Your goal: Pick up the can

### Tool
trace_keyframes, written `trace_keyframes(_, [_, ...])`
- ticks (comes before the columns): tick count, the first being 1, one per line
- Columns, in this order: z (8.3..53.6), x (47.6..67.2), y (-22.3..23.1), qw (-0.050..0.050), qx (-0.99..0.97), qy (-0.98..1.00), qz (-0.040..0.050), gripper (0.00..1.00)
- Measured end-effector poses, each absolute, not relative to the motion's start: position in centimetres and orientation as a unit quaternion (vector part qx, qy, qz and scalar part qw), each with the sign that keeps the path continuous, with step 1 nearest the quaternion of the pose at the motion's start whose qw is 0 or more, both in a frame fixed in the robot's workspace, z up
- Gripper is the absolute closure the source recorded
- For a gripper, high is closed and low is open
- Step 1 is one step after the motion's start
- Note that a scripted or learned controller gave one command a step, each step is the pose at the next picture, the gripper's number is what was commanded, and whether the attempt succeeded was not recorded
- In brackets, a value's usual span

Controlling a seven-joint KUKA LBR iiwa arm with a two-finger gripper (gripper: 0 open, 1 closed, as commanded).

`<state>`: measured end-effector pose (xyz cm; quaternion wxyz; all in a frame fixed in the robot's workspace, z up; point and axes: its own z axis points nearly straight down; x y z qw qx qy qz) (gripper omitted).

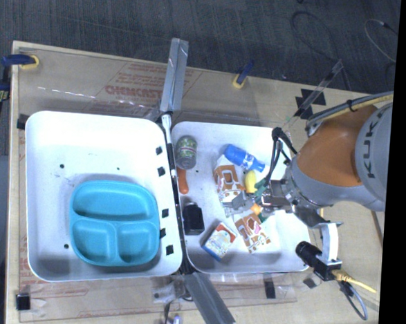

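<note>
Can [186, 151] not yet picked up, task barely begun.
It lies untouched at about ten o'clock in the right bin [279, 266], against the divider beside the left bin [46, 129] with its blue tray [113, 222]. The gripper [263, 197] hangs at three o'clock over cartons [231, 182], well apart from the can; whether it is clenched or released I cannot tell. Reach, grasp and lift remain.

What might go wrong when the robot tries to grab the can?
1. The can sits in the corner by the bin wall, so there may be little room for the hand to close around it.
2. The hand is over a pile of packets far from the can, and might grab one of those instead.
</note>
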<state>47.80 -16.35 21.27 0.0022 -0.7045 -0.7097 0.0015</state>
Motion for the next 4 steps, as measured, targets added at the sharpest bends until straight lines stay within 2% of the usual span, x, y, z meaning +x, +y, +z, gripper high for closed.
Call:
trace_keyframes(1, [10.5, 54.8, -14.8, 0.002, -0.763, -0.647, 0.0021, 0.00])
trace_keyframes(2, [9.7, 62.3, -14.0, 0.006, -0.785, -0.619, 0.0125, 0.00])
trace_keyframes(3, [10.6, 62.2, -14.5, 0.004, -0.786, -0.618, 0.0161, 1.00])
trace_keyframes(4, [9.4, 64.2, -15.4, -0.002, -0.735, -0.679, 0.0028, 1.00])
